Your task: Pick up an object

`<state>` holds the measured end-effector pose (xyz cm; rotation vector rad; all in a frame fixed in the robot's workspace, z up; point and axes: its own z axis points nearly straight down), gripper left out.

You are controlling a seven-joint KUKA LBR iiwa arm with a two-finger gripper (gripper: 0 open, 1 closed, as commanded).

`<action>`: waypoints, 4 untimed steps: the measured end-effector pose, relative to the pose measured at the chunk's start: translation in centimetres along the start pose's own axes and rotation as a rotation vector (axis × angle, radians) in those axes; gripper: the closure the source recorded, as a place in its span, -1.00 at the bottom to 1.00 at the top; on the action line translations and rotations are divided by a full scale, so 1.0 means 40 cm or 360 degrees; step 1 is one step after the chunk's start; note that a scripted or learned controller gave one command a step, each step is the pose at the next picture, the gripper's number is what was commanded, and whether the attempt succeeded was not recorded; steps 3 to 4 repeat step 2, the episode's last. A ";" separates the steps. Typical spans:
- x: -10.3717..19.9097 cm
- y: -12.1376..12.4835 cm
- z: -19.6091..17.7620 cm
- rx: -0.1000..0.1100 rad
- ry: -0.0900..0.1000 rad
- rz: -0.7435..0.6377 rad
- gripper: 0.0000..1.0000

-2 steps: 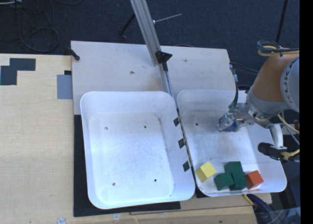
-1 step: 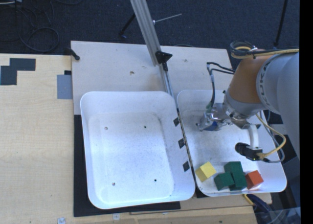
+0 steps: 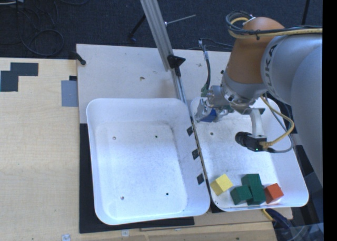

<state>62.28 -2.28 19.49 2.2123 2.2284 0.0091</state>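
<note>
My gripper (image 3: 207, 110) hangs over the far left corner of the right bin (image 3: 295, 192), close to the divider between the bins. A small blue object (image 3: 211, 114) sits between its fingers, partly hidden by them, and the fingers are shut on it. At the near end of the right bin lie a yellow block (image 3: 221, 183), two green blocks (image 3: 248, 189) pressed together, and an orange-red block (image 3: 274, 193).
The left bin (image 3: 100, 129) lies beside the right one. A slanted aluminium rail (image 3: 158, 29) rises just behind the gripper. A black cable fitting (image 3: 247, 140) hangs from the wrist over the right bin's middle. The grey arm covers the right bin's far right.
</note>
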 end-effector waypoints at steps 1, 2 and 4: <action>0.170 0.094 -0.037 0.0007 0.0000 0.0001 1.00; 0.190 0.038 -0.165 0.0006 -0.0003 0.0008 1.00; 0.190 0.038 -0.165 0.0006 -0.0003 0.0008 1.00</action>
